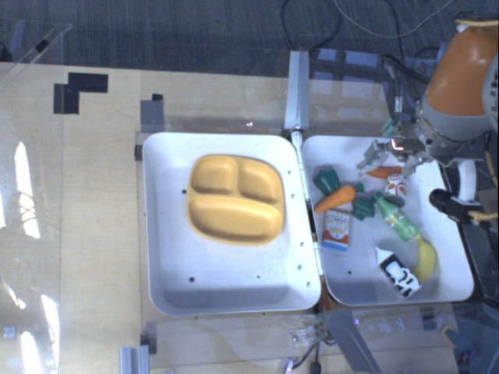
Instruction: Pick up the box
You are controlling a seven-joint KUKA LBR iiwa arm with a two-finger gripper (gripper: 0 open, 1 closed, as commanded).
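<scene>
The jaws stood spread with nothing between them, the metal gripper [387,156] hanging over the right bin's [460,287] far edge. Just beneath lay a carrot [337,197] and green plastic toys. The box [336,230], a small flat carton, lay near that bin's left wall. A banana [425,260] curved toward its near right corner. The left bin [168,287] held a glossy yellow, compartmented tray [234,197].

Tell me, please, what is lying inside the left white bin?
The left white bin holds a yellow compartment tray, sitting toward the bin's far side. Whatever lies under the tray is covered and cannot be seen.
</scene>
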